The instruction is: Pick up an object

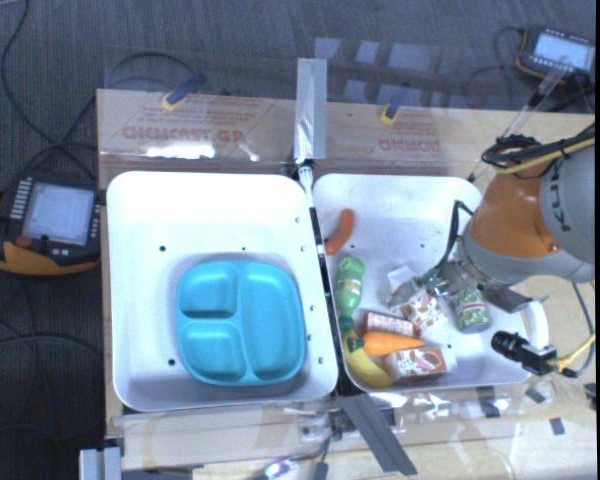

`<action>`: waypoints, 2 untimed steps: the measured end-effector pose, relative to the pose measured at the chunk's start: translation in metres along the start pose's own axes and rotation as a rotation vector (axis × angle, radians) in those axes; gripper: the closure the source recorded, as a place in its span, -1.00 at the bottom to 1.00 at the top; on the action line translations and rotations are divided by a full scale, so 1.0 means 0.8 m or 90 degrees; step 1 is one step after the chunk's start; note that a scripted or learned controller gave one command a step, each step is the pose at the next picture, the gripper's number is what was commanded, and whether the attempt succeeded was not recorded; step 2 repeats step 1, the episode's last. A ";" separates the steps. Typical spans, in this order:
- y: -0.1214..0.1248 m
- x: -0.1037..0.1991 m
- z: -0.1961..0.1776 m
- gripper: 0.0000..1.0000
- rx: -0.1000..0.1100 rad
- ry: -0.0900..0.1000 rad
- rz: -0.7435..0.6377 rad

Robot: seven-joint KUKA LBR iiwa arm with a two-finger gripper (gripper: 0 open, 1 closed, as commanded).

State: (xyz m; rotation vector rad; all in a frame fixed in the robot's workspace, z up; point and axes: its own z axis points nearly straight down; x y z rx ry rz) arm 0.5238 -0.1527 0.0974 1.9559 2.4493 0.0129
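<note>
Here, left bin – blue tray; right bin – toy food

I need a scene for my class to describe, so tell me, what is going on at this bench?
A grey robot arm reaches in from the right, its claw low over a heap of toy food in the right bin: a carrot, banana, sausage, green bottle and packets. The left bin holds a blue divided tray. No grasp is visible.

The arm was grey and rounded, with a broad orange band above its wrist. Black cables looped just above that band.
</note>
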 end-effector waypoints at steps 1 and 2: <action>0.031 0.075 -0.127 1.00 0.010 0.001 0.026; 0.031 0.075 -0.127 1.00 0.010 0.001 0.026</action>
